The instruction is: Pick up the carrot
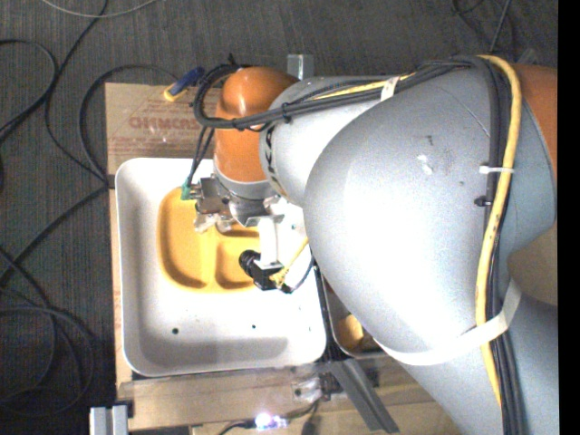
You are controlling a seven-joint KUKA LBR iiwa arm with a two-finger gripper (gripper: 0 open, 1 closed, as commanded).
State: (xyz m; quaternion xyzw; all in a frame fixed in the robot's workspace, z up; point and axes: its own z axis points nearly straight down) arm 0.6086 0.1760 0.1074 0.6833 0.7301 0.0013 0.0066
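My gripper (214,217) hangs low over the left white bin (145,333), right above a yellow divided tray (186,252) that lies in the bin's upper half. The orange wrist band (243,125) sits directly above it, and the wrist hides whatever is beneath the gripper. An orange-tan thing (352,332) peeks out under the arm in the right bin (333,329); I cannot tell what it is.
The big grey arm body (417,207) covers nearly all of the right bin. A black fitting with cables (258,270) hangs off the wrist over the tray's right edge. A cardboard sheet (149,130) lies behind the left bin, and cables run across the dark floor.
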